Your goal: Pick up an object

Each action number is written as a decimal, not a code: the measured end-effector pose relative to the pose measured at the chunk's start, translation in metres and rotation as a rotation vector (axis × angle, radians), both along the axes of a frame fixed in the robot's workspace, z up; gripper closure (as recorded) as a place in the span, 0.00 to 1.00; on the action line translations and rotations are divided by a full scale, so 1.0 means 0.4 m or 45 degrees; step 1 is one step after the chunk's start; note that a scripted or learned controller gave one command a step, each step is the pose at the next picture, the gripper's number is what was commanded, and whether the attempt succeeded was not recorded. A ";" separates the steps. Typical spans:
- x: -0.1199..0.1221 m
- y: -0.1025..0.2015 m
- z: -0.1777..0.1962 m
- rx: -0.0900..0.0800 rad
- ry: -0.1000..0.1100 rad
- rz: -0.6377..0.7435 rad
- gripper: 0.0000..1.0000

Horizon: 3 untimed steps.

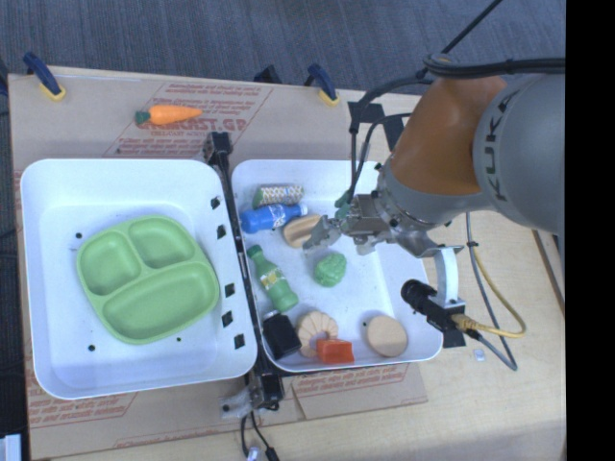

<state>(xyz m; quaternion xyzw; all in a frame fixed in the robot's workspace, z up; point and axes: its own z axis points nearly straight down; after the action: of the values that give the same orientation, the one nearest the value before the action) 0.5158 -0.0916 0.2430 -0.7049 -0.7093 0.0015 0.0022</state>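
A grey carpeted floor lies behind a tabletop (pixel 500 392) covered with printed cardboard, where two shallow white bins sit side by side. The arm (pixel 480 152), grey with an orange band, reaches in from the right over the right bin (pixel 423 349). The left bin (pixel 48 286) carries a green divided plate (pixel 146 279). An orange toy carrot (pixel 168 115) lies on the cardboard beyond it.

The right bin holds the candidates: a blue bottle (pixel 264 219) beside a striped can (pixel 279 195), a green bottle (pixel 272 280) along the left wall, a round tan piece (pixel 386 335) near the front right corner, a pale shell-like pastry (pixel 317 327), a tan bread-like piece (pixel 301 229), a black block (pixel 282 334), a green lump (pixel 330 268) and a small red block (pixel 335 351).

The pincer (pixel 325 235) hangs low between the tan bread-like piece and the green lump; whether it is open or closed I cannot tell, and nothing visibly sits in it.

To do the grasp well, I judge the green lump the best target, since it stands apart from its neighbours. The arm should centre over it, descend straight, and avoid nudging the bread-like piece just beside.
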 end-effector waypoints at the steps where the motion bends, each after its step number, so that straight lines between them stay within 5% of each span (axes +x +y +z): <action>1: 0.095 -0.005 -0.375 -0.007 -0.007 -0.002 0.00; 2: 0.310 -0.009 -0.383 -0.003 0.018 -0.001 0.00; 3: 0.311 -0.005 -0.359 0.000 0.021 0.004 1.00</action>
<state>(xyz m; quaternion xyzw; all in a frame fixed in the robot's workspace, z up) 0.6401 -0.0938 0.0994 -0.7037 -0.7104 0.0072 0.0081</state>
